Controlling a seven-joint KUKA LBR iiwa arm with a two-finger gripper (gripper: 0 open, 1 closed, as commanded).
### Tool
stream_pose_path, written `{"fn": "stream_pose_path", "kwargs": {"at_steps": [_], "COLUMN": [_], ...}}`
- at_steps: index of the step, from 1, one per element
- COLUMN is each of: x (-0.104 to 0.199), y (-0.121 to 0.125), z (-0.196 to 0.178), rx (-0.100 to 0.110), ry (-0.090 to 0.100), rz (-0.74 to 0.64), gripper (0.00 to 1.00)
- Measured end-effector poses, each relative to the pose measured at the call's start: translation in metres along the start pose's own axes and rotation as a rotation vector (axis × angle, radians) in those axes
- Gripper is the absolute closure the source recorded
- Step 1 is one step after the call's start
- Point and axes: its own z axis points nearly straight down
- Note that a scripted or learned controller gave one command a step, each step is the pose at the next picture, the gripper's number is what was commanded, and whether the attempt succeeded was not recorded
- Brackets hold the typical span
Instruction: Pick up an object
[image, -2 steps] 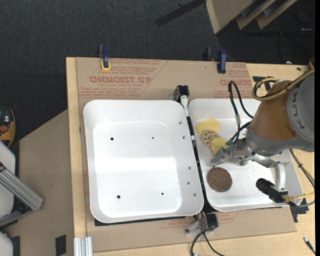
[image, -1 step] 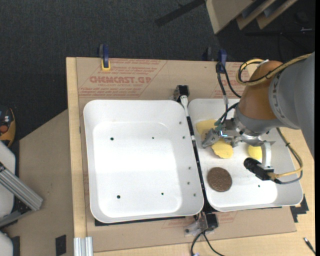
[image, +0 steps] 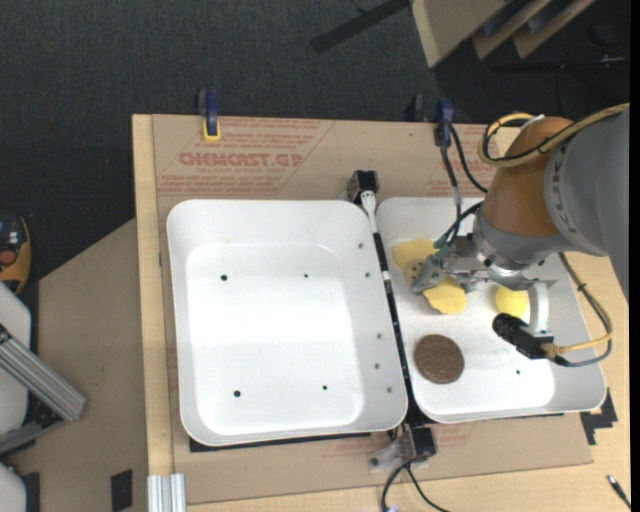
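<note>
A pale yellow piece (image: 446, 298) lies in the right bin (image: 480, 400), just under the gripper (image: 440, 272), above the brown disc (image: 439, 358). Both bins sit on a cardboard-topped bench (image: 250, 150) over dark carpet (image: 100, 60).

The bench top (image: 300, 165) is a tan board printed with red lettering along its far edge. Clamps, one yellow and blue (image: 209, 112), one blue (image: 443, 115), grip that edge. Dark grey carpet (image: 150, 50) surrounds the bench. An aluminium extrusion (image: 40, 380) lies at the near left. Wooden furniture (image: 500, 25) occupies the far right corner.
</note>
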Motion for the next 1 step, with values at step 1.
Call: {"fn": "stream_pose_path", "kwargs": {"at_steps": [1], "x": [0.081], "y": [-0.0324], "z": [-0.0953], "rx": [-0.004], "ry": [0.004], "rz": [-0.009], "gripper": [1.0]}}
